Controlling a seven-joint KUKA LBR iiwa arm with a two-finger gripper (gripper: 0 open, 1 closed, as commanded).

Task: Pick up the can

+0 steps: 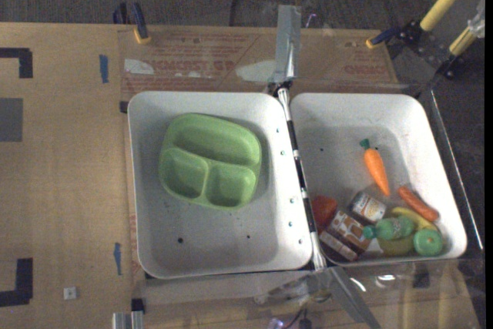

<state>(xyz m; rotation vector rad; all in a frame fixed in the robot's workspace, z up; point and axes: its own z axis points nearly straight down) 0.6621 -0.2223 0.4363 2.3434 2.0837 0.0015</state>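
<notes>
The small cream-lidded can [369, 206] lies among toy foods in the right white bin [339, 119]; the pincer's state cannot be told.

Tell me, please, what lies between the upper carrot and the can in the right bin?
Nothing: in the camera view, bare white bin floor separates the upper carrot from the can just below it.

small can [368, 206], tilted, right bin's front

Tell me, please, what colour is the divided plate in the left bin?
Light green, seen clearly in the camera view: the plate.
</notes>
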